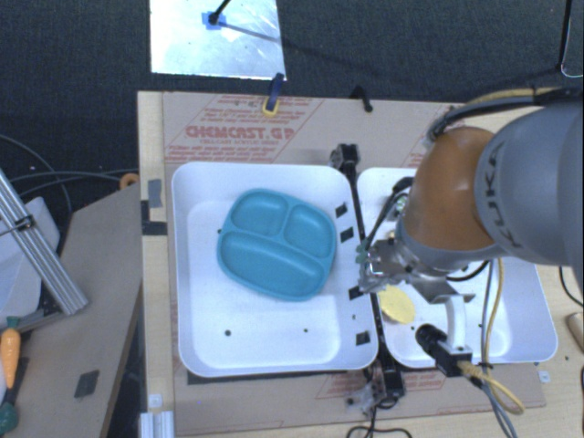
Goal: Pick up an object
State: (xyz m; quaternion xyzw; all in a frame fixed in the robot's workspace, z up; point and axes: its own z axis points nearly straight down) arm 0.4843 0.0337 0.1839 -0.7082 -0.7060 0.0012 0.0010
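Blue divided plate point(276, 243) lies flat in left bin point(201, 336); small yellow disc point(398, 306) in right bin point(529, 336), just under the gripper point(376, 267). Grip state: cannot tell. Plate likely rigid, light, slick plastic; take its rim. Disc thin, hard to pinch.

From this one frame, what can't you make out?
- Tool: the arm's wrist covers it in the camera view; finger state unreadable.
- Yellow object in the right bin: partly under the arm, identity unclear.
- Right bin floor: mostly hidden by the arm.
- Blue divided plate in the left bin: fully visible.
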